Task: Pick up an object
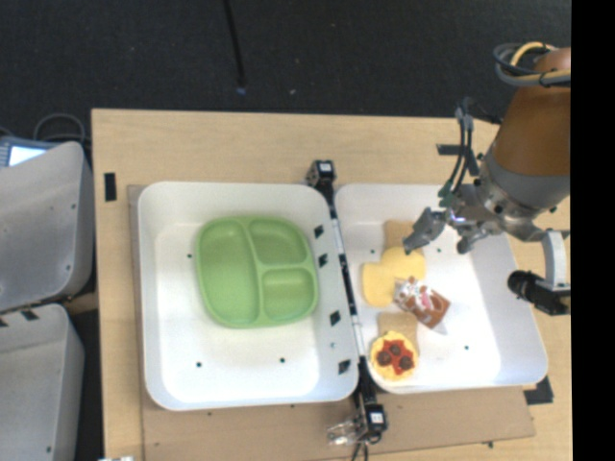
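While toys [404,301] fill one bin [500,339], another [173,353] holds a tray [257,272].

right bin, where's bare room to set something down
Free: the right bin's floor right of the wrapped snack, and its top-left corner. Crowded: its left side, with yellow pieces, tart and the gripper above.

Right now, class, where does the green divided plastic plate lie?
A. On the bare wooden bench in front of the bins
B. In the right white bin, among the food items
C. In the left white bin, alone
C: the green divided plastic plate lies flat inside the left white bin, with nothing beside it there.
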`<state>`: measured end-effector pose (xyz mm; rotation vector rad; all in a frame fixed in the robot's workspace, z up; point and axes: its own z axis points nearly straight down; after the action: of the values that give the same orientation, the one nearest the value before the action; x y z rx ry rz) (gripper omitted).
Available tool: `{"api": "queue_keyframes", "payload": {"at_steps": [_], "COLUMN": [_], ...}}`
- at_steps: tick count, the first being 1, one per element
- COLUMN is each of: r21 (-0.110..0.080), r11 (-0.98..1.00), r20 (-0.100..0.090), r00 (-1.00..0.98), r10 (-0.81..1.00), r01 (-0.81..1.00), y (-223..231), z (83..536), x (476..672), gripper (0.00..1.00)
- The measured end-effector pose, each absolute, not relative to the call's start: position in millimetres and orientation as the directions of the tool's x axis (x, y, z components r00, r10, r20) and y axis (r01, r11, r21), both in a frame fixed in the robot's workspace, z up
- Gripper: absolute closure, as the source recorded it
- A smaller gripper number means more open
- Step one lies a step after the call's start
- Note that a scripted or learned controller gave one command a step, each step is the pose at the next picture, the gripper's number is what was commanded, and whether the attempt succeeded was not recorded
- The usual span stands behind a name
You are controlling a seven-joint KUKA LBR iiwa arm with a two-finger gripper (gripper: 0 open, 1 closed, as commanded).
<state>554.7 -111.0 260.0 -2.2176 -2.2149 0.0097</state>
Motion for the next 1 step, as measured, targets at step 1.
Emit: {"api": "queue_keyframes", "payload": {"at_steps": [1], "r21": [0.001], "r11": [0.001], "r20": [-0.001], "r00": [-0.001], "r10": [1.0], "r01": [1.0], "y": [-111.0], "z": [265.1], "x": [556.7], "gripper": [0.0]}}
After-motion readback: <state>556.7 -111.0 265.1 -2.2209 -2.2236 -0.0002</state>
